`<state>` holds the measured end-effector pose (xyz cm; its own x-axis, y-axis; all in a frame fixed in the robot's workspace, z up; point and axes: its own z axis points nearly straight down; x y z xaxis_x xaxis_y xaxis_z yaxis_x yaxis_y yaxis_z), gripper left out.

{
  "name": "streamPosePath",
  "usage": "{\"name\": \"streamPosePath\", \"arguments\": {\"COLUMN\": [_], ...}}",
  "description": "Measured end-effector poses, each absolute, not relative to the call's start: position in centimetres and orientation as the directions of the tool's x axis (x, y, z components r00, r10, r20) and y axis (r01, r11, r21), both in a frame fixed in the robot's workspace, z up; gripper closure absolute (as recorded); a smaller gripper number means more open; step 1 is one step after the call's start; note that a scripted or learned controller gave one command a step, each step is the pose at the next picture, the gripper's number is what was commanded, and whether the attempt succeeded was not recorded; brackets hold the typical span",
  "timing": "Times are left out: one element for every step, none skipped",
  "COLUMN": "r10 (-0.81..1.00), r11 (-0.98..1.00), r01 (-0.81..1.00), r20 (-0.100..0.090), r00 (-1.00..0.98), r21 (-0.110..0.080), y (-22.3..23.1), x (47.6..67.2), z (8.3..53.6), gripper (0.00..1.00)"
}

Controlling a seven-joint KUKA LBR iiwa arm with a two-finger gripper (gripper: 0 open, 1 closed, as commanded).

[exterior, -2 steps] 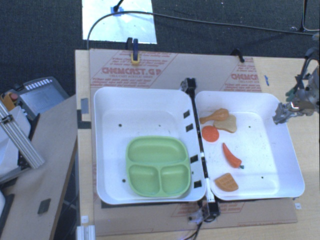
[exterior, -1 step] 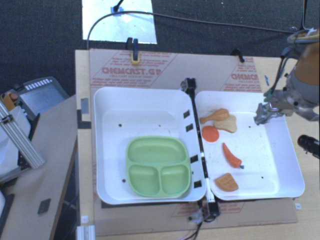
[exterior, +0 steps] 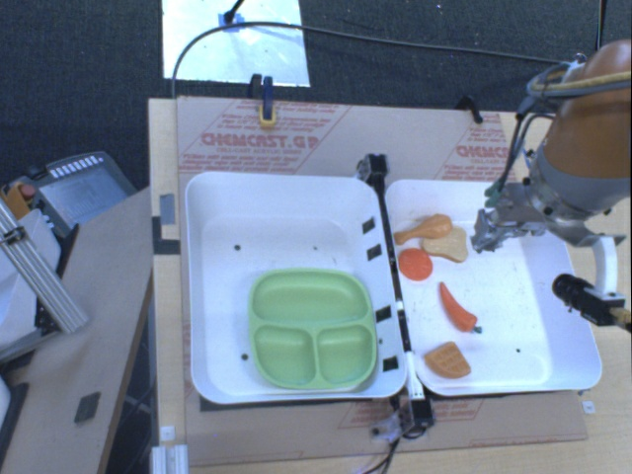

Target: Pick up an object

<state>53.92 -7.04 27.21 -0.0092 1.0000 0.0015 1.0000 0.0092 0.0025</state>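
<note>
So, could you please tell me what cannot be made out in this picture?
- Camera view: the claw is small and dark; whether it is open or shut cannot be told.
- The grey and orange arm is cut off by the right edge.
- Small beige food piece: its kind is too small to tell.

In the right bin point(exterior: 568, 363) five toy foods lay flat and apart, except a tan drumstick point(exterior: 423, 230) touching a bread slice point(exterior: 447, 246). An orange-red disc point(exterior: 416, 265) sat just below them, a red chili point(exterior: 457, 308) slanted mid-bin, and an orange wedge point(exterior: 447, 361) lay nearest the front.
</note>
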Motion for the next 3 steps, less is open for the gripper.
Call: {"name": "streamPosePath", "arguments": {"r10": [1.0,1.0,1.0], "r11": [0.009,0.01,0.012], "r01": [1.0,1.0,1.0], "r20": [0.002,0.003,0.003], "r00": [-0.009,-0.01,-0.012], "r21": [0.001,0.0,0.001], "y": [-2.0,3.3,9.4], "x": [52.5,51.1,49.9], "z": [25.2,23.4,23.6], "gripper": [1.0,1.0,1.0]}}
